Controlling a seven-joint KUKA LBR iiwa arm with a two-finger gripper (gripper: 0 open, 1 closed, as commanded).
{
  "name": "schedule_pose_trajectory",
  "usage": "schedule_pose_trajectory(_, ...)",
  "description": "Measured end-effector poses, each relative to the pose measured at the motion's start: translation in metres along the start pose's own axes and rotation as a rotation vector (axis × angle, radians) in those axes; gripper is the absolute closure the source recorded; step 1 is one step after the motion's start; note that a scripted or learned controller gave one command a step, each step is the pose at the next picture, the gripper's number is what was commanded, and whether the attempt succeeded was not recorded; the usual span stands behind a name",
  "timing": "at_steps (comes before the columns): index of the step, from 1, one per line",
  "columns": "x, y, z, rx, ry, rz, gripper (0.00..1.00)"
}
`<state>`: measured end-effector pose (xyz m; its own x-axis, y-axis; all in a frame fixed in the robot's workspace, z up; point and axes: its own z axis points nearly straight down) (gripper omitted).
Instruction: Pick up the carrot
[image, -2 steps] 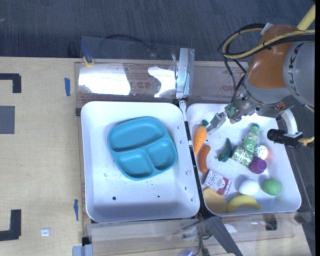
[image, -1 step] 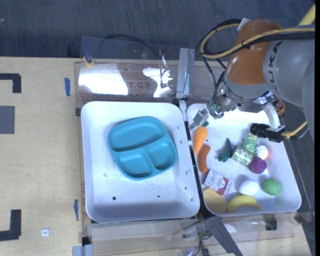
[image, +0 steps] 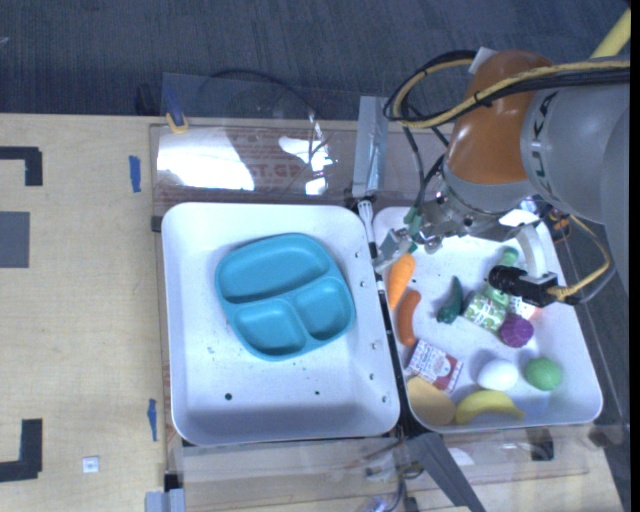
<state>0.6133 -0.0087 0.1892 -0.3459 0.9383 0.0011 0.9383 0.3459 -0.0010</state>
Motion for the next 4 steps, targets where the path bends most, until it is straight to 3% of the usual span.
schedule_pose_trajectory(1, -0.071, -0.020, 0.004, -0.003, -0.005, -0.034, 0.00)
schedule_pose_trajectory(2, -0.017, -0.006, 0.004, -0.001, 0.000, -0.141, 0.00)
schedule_pose_trajectory(3, -0.066, -0.020, 0.004, -0.004, -0.005, -0.089, 0.00)
schedule_pose_trajectory(4, -0.017, 0.007, 0.004, -0.006, -0.004, -0.229, 0.00)
